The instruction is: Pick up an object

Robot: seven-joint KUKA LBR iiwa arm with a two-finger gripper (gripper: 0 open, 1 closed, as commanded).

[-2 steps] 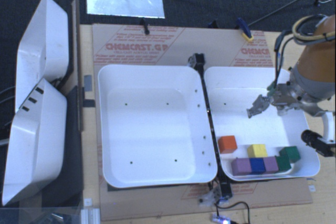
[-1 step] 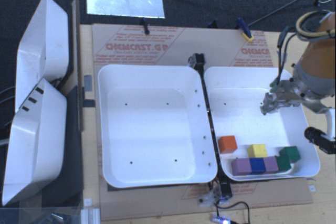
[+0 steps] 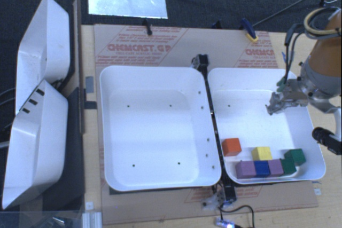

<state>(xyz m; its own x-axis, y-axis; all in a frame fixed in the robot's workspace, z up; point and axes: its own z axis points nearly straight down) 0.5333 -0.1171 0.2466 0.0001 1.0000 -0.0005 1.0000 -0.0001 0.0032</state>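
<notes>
Arm (image 3: 320, 61) reaching in from right, gripper (image 3: 277, 103) above right bin (image 3: 235, 88) far half, claw state indiscernible, blocks (image 3: 264, 162) near edge

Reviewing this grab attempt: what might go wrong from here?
1. The blocks are packed tight in the right bin's near corner: blue block touches purple and yellow, so the hand may nudge neighbours or lift nothing.
2. The green block sits by the bin wall, risking a collision.
3. The orange block stands apart, the safer target.
</notes>
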